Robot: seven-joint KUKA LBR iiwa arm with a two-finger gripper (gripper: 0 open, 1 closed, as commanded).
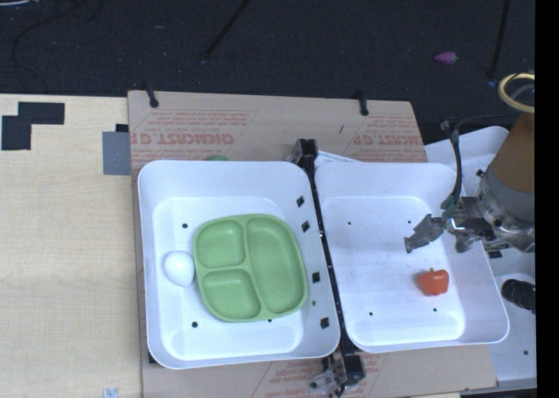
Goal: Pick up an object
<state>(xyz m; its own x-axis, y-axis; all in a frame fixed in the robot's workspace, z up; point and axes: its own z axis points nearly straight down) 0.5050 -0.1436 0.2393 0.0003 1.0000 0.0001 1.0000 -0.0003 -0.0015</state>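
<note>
We see two white bins: the left bin [157,213] well left of the pincer, the right bin [376,213] beneath it. The green divided plate [249,265] lies far to its left. The pincer [437,237] hangs spread open, gripping nothing. A white egg [179,267] sits farthest left. The small red object [432,282] rests just below the pincer, apart.

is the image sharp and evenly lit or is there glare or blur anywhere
Camera view: even, soft lighting with no harsh glare on the white bins; overall slightly soft and grainy; the gripper looks a little smeared, the red object and green tray read clearly; background floor is dark.
</note>
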